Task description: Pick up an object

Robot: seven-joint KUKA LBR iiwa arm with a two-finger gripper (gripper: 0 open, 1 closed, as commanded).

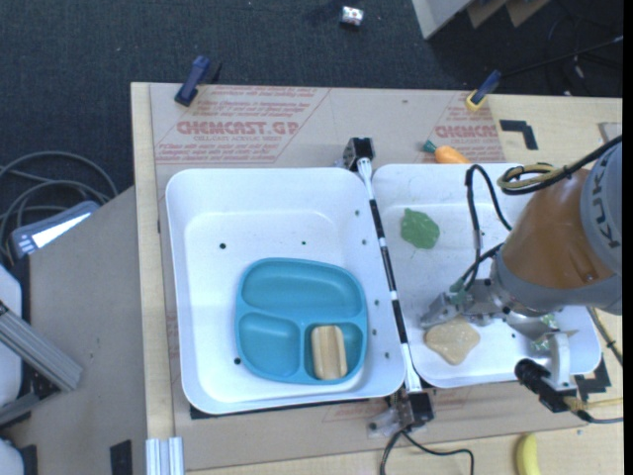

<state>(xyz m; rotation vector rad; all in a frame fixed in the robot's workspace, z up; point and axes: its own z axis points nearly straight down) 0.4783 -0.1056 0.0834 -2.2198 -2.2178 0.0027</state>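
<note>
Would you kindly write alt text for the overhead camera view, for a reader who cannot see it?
A grey and orange robot arm reaches into the right white bin, its gripper just above a beige lump, with a green object further back. The left bin holds a blue divided tray with a tan block in one compartment.

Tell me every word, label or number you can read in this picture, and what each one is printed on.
"CHEMCAST G P": red print, repeated, on the pale sheet covering the bench, behind the left white bin.
The finer red lines beneath it are too blurred to read.
"KU": dark letters, cut off at the picture's edge, on the robot arm.
</note>
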